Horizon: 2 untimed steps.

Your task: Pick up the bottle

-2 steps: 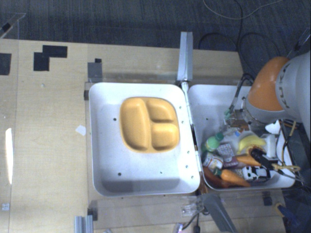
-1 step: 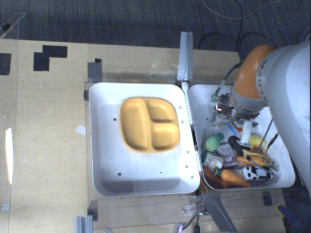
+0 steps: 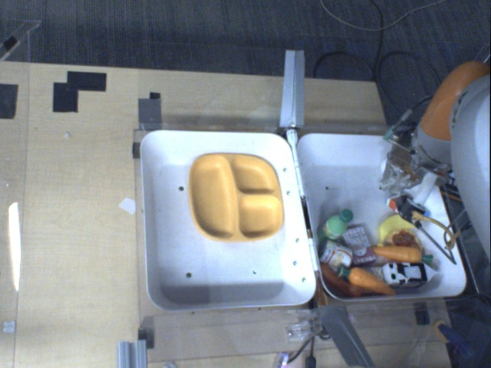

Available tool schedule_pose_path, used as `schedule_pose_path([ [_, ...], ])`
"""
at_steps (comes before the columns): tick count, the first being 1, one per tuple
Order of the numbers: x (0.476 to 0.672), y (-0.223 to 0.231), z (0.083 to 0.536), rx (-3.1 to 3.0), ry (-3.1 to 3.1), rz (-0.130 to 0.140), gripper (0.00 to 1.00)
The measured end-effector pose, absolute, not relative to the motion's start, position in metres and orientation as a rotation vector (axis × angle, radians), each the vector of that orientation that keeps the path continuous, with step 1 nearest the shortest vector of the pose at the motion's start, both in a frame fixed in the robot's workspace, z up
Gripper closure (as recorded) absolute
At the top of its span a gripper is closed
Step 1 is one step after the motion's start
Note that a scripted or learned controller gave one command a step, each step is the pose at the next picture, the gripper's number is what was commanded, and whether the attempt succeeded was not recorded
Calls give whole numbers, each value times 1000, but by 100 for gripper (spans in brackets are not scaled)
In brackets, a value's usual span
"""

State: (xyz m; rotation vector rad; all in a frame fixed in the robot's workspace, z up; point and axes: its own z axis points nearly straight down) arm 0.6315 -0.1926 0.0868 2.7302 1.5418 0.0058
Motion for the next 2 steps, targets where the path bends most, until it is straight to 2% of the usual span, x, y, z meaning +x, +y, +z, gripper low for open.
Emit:
schedule_pose_path([
  [1, 632, -191, 86, 2731, 1545, 7, 0],
  [2, 586, -86, 88, 2571, 1800, 14, 0],
])
